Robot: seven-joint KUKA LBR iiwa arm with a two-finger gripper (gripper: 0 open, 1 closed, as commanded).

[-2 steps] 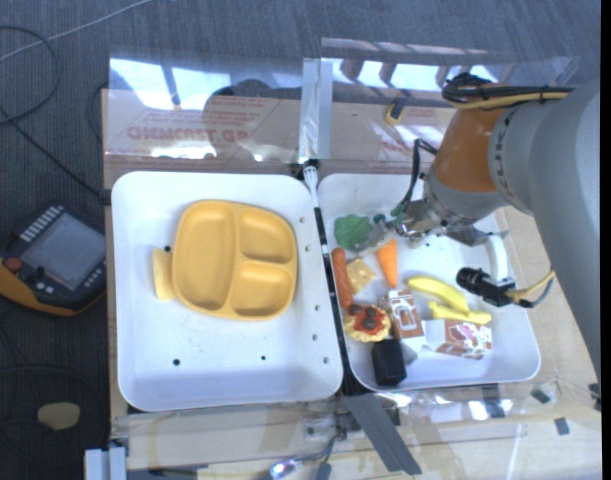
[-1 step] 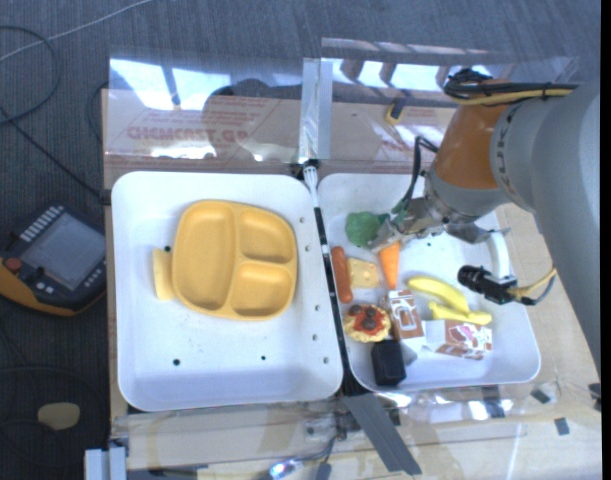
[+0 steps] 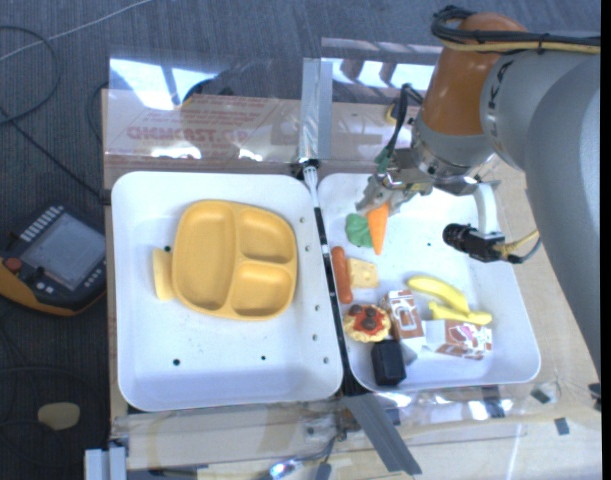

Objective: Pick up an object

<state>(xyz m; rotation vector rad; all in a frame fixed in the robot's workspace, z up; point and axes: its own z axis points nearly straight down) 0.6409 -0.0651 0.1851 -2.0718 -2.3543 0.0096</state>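
Gripper point(image 3: 390, 190) at right bin's point(image 3: 515, 363) twelve o'clock, jaws apparently pinching orange plastic carrot point(image 3: 378, 226); next: lift clear.

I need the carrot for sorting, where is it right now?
The carrot is in the right bin, near its upper left, just below the gripper, with a green item at its left.

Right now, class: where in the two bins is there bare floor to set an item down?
Left bin: bare front strip below the yellow tray. Right bin: bare patch right of the carrot, above the bananas. Its front-left, around the black object, is crowded.
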